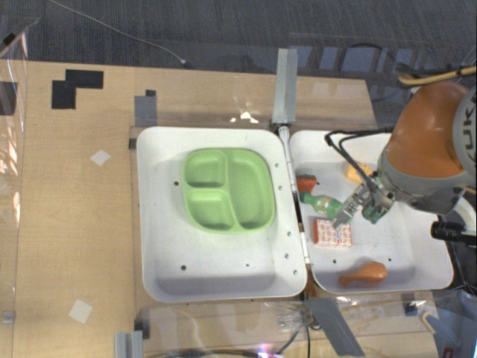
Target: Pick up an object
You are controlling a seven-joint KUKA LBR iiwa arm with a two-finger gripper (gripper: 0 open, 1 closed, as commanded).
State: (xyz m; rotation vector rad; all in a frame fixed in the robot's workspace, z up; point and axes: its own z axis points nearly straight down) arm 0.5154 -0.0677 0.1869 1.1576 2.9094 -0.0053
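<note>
The right bin (428, 263) holds several small objects. A green plastic bottle (320, 203) lies near its left wall, with a small red item (306, 182) just behind it. A red-and-white box (332, 233) lies in front of the bottle. An orange, drumstick-shaped toy (364, 274) rests near the front edge, and a yellow piece (354, 172) lies further back. My gripper (360, 207) hangs low over the bin's middle, just right of the bottle and above the box. A small green bit (373, 215) shows at its right side. The arm's orange band (428, 133) hides the bin's far right.
The left bin (160, 267) holds a light green divided tray (227, 189). A metal divider post (284, 88) stands behind the two bins where they meet. A black cable (350, 151) runs along the arm above the right bin.
</note>
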